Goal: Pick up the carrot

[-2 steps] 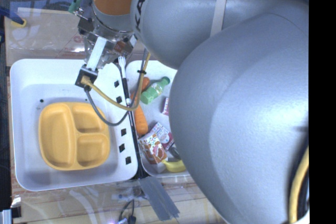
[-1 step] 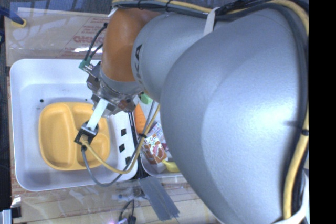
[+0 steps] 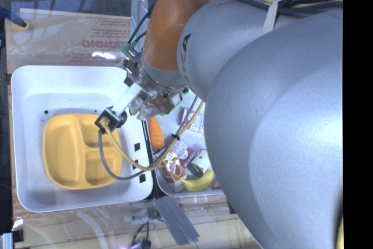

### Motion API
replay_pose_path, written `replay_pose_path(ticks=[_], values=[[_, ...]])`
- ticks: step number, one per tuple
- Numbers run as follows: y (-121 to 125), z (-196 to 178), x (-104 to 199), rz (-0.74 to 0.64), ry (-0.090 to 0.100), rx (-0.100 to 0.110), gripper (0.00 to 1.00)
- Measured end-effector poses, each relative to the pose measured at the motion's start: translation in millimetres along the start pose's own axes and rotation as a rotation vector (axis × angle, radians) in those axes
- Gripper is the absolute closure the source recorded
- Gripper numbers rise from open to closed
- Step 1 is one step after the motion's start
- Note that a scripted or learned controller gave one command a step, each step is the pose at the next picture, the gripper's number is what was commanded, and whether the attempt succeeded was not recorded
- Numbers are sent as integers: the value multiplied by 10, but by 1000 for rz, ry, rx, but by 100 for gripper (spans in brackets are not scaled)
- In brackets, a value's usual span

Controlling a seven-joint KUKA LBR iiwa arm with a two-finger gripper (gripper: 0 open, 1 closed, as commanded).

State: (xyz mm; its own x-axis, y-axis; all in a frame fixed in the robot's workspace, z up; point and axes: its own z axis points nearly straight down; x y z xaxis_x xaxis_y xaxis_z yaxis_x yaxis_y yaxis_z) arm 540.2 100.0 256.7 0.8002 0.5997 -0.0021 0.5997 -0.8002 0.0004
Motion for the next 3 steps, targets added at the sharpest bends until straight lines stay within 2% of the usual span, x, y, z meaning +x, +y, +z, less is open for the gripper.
replay_pose_path(ticks=[1,2,3], values=[[748,-327,-392,113,0,3,100],[1271,-1856,-85,38,2,2,100],[1356,-1847,-23,-121,2,1,100]])
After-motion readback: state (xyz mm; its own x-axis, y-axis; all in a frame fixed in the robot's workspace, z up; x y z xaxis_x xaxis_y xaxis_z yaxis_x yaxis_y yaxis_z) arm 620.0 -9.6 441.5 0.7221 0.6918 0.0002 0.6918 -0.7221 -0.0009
